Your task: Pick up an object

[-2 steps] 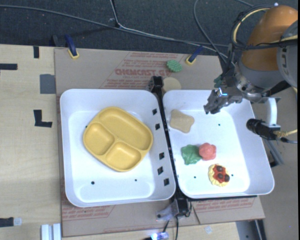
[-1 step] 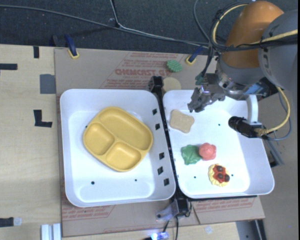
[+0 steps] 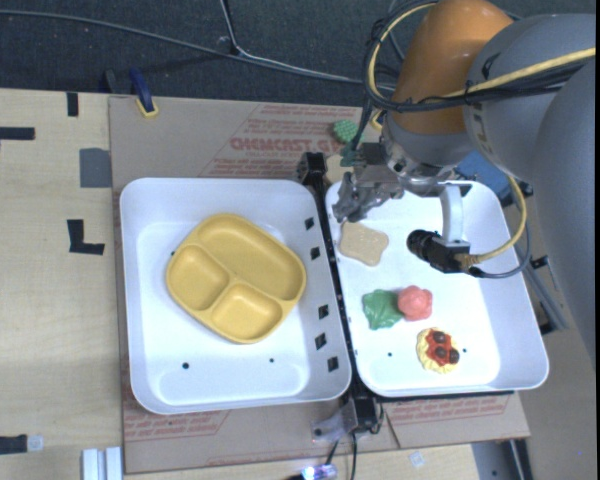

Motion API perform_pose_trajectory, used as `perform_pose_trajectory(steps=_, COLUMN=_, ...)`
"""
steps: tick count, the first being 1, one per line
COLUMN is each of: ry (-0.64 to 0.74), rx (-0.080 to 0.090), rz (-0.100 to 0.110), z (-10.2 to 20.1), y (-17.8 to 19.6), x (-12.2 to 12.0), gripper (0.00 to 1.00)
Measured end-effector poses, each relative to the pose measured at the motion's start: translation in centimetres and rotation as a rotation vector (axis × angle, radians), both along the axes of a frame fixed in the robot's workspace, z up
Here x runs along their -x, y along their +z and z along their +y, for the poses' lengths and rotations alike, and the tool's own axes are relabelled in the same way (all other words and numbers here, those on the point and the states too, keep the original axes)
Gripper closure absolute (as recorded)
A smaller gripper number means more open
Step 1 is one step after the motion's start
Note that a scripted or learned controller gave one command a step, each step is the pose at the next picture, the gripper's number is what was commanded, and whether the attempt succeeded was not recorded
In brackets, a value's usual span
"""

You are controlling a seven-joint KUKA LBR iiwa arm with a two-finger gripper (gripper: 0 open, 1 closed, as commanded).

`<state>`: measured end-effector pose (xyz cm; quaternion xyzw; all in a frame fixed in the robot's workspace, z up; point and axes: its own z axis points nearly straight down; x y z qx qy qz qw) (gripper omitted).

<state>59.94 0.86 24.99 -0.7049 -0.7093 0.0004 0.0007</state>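
The arm reaches in from the right, orange band above the wrist, and the gripper [image 3: 358, 200] hangs low over the far-left corner of the right bin [image 3: 515, 368], close to the wall it shares with the left bin [image 3: 140, 368]. Whether the hand is spread or pressed together cannot be told; the tip is a dark blur and nothing visibly sits in it. The likeliest target, a flat tan toast-like piece [image 3: 364, 244], lies just nearer the camera than the gripper, by the bin's left edge. Further toward the near edge sit a green leafy piece [image 3: 381, 309] touching a pink-red piece [image 3: 415, 301], and a small yellow piece with red spots [image 3: 438, 350] near the near-right part. A yellow divided plate [image 3: 235, 277] fills the middle of the left bin. Risks, as judged: the tan piece is thin and flat, so a descent may close on air or skid it against the wall; the dividing wall crowds one side and could block a clean closing; a slight offset would clip the edge only and drop it on lifting.
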Motion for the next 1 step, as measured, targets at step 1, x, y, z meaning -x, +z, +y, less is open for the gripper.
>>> perform_pose_trajectory(steps=1, ry=-0.001, rx=0.001, rz=0.000, z=4.52, y=-1.59, x=-1.36, gripper=1.00)
